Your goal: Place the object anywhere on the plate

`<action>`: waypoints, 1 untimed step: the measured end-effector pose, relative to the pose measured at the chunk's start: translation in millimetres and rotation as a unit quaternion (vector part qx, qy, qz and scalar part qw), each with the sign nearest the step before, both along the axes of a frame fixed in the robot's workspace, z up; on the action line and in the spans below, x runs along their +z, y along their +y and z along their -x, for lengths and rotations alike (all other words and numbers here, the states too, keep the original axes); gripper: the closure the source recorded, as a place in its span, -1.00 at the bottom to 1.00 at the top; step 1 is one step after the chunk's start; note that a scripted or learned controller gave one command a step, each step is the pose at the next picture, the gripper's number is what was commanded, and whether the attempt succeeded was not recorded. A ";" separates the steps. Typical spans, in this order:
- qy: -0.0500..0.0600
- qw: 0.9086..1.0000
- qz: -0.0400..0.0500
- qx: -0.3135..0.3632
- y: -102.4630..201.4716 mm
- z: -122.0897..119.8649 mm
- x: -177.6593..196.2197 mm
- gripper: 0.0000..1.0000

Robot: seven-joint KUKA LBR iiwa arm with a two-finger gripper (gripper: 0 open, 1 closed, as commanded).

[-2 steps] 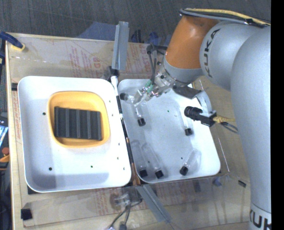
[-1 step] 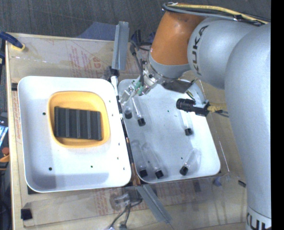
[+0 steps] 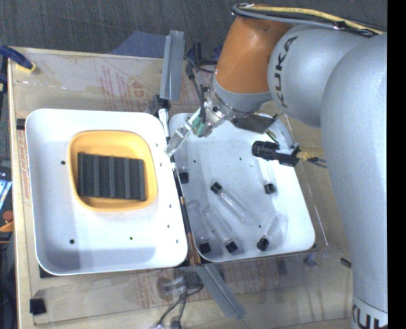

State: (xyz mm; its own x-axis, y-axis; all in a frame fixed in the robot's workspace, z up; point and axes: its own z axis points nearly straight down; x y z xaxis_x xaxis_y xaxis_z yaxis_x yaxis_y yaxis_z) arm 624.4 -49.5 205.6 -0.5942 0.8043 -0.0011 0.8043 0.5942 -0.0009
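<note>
A yellow plate (image 3: 110,140) lies in the left bin (image 3: 52,245), and a dark ribbed block (image 3: 112,177) rests in its middle. Several clear tubes with black caps lie in the right bin (image 3: 295,242), among them one (image 3: 228,201) near the centre and one (image 3: 267,178) further right. My gripper (image 3: 180,136) hangs low over the far left corner of the right bin, close to the wall between the two bins, with a small green part showing at its wrist. I see nothing clearly held in it.
The big grey arm (image 3: 340,101) with its orange band covers the right side and the far edge of the right bin. A black cylinder (image 3: 271,151) juts out under the wrist. Metal brackets stand behind the bins and at the front edge.
</note>
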 end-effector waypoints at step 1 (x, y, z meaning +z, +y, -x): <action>0.001 0.999 0.000 -0.034 67.9 -32.1 -14.4 -1.00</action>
